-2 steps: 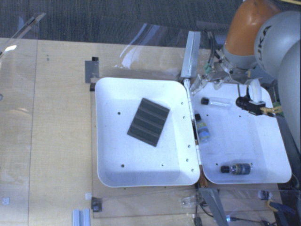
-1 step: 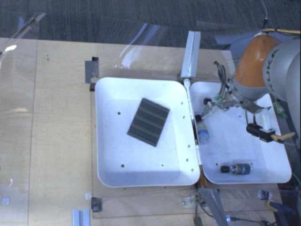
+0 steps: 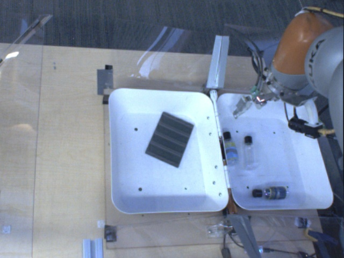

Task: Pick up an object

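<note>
two white bins sit side by side on the bench. the left bin (image 3: 123, 192) holds one dark ribbed slab (image 3: 170, 139), lying flat and turned at an angle, near the bin's middle. the right bin (image 3: 317, 195) holds three small bottles: one with a blue band (image 3: 230, 150) close against the left wall, a clear vial (image 3: 249, 151) just beside it, and a dark bottle (image 3: 271, 192) lying on its side near the lower edge.

the arm (image 3: 303, 47) reaches in at the upper right of the frame. the gripper (image 3: 246, 104) hangs over the upper left corner of the right bin, above and apart from the bottles. nothing sits between its fingers; how wide they stand cannot be told from here.

judgement: the approach step is in hand; no object is yet taken. the nearest candidates are the two bottles below the gripper in the frame. the next move calls for shifting over one of them, lining the fingers across its narrow body, then descending. the banded bottle lies tight to the wall, which may crowd a finger; the vial looks the freer choice.
</note>
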Action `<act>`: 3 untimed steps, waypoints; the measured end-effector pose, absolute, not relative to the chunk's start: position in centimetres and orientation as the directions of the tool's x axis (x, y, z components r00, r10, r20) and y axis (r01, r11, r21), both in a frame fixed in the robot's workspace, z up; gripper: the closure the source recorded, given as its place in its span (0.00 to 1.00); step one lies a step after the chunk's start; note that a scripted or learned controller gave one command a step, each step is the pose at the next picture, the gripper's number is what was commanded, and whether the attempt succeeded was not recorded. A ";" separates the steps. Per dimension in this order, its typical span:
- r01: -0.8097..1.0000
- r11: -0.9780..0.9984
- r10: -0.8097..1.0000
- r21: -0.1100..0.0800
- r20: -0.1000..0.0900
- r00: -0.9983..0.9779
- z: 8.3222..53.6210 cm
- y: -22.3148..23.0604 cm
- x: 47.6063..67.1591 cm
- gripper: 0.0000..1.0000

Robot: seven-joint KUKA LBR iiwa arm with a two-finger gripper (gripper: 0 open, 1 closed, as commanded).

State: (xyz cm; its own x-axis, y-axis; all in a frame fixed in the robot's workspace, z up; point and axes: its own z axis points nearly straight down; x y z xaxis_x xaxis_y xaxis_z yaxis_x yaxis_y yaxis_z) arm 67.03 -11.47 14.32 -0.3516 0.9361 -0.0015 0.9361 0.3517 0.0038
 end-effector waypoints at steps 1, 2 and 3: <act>0.907 0.420 0.908 0.002 0.000 -0.420 12.1 -13.5 59.7 0.00; 0.901 0.434 0.901 0.006 -0.003 -0.434 17.5 -10.9 67.1 0.00; 0.831 0.556 0.831 0.007 -0.013 -0.556 10.6 -11.4 59.1 0.00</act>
